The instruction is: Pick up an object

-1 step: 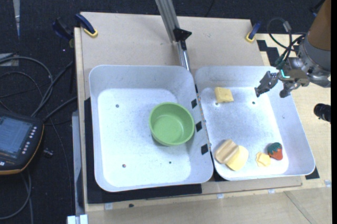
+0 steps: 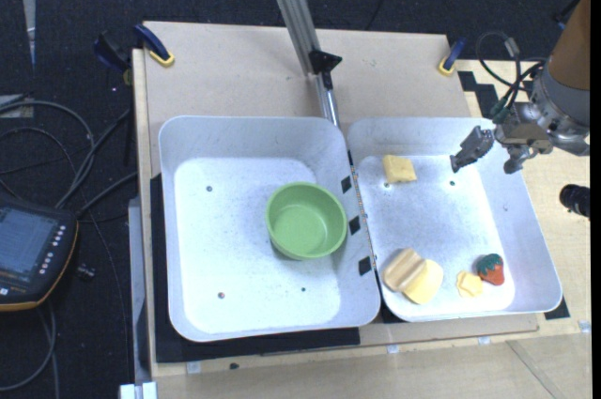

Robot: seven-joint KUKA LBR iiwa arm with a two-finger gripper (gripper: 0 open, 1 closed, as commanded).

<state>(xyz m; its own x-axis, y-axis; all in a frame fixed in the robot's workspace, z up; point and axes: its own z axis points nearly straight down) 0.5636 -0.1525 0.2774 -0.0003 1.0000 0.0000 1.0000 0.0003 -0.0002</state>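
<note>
My gripper hangs open over the far right edge of the right bin, with nothing between its two dark fingers. A yellow block lies near the bin's far left, to the left of the gripper. At the near side sit a pale yellow rounded piece, a small yellow bit and a red strawberry-like toy with a green top. In the left bin stands a green bowl.
A slanted metal pole runs from the top down to the gap between the bins. Blue and yellow clamps hold the bench's far corners. Cables and a handheld pendant lie on the floor at left.
</note>
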